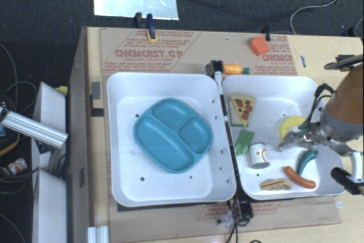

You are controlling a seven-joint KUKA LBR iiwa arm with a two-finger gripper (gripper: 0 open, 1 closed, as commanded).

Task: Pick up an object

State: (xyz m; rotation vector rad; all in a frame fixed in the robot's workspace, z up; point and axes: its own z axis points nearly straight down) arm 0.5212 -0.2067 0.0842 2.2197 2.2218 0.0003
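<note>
The right bin (272, 86) holds several toy foods: a pizza slice (242, 109), green beans (243, 141), a white cup (259, 155), a yellow fruit (291, 124), a teal piece (307, 160), a red sausage (300, 177) and a small bun (275, 183). My gripper (294, 139) reaches in from the right and sits low in this bin, just below the yellow fruit and above the teal piece. It is to the right of the white cup. Nothing visibly hangs from it.
The left bin (122, 122) holds a blue divided plate (172, 134). An orange block (259, 45) and a toy carrot (233, 69) lie on the bench behind the bins. The arm's body (347, 111) covers the right bin's right wall.
</note>
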